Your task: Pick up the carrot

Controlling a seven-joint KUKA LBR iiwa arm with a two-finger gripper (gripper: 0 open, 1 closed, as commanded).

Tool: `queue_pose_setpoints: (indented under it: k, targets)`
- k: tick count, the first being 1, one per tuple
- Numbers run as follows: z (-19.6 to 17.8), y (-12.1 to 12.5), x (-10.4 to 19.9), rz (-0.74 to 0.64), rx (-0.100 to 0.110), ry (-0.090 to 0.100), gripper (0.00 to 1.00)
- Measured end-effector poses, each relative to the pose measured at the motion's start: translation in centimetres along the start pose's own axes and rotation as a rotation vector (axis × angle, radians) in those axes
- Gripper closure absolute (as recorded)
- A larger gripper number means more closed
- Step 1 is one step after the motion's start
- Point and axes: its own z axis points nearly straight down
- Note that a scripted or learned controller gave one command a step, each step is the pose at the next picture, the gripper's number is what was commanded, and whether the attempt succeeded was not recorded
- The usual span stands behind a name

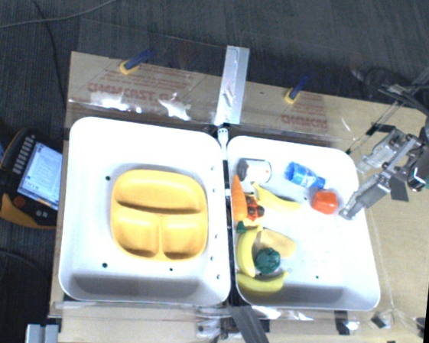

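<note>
Gripper (353,208) poised at the right rim of the right bin (359,252), jaws apparently parted and gripping nothing — no object between the fingers. Just inboard of the tip, a red tomato-like piece (324,201); beyond that, a blue bottle (304,175) and a small silver can (254,169) along the far side. Carrot (237,200) lying lengthwise against the bin's left wall, right by the divider, well apart from the gripper. Beside it, a small dark toy (253,208), a pale banana slice (280,203), and nearer the front a yellow banana (253,271) curled around a green object (268,261). Left bin (93,153) holding a yellow divided tray (160,213).

Approach stage, by the look of it — nothing grasped yet. Next move calls for travel across the whole bin to the left wall, jaws aligned across the carrot's narrow width, then a careful descent; tight quarters there, with the wall on one side and the toy on the other, so a glancing miss seems likely.
</note>
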Motion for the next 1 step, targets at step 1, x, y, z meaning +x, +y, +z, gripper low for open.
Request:
queue_pose_setpoints:
  k: [1]
  targets:
    - [-1.04, 0.17, -0.13, -0.002, -0.002, -0.005, 1.00]
